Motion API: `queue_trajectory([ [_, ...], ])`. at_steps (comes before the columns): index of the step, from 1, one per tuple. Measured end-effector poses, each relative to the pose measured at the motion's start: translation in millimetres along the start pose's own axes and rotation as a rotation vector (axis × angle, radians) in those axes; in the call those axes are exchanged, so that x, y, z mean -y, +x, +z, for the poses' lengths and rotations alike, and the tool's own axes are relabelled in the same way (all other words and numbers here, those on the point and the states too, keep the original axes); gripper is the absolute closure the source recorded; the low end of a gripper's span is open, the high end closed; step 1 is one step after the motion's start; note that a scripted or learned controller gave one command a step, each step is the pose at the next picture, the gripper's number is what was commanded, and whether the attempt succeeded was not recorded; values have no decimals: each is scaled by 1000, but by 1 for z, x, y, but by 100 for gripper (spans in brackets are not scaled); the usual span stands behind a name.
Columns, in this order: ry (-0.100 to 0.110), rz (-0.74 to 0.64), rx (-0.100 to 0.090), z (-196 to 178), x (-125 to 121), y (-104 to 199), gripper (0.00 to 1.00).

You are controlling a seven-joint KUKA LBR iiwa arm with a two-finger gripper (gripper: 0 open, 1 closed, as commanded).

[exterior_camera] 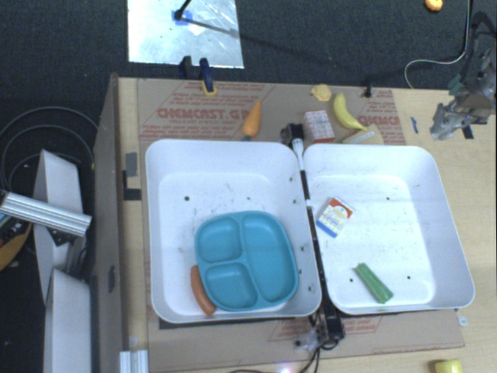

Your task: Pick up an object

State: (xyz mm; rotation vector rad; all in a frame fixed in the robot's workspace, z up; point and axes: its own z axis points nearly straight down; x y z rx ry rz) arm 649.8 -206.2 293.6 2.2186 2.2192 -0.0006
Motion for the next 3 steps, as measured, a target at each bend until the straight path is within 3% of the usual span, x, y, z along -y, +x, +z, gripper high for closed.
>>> queue_trajectory([
  [1, -1, -4, 1, 17, -17, 0, 100],
  [2, 0, -1, -3, -25, 19, 11, 100],
  [3, -1, -1, -2, -50, 38, 0, 100],
])
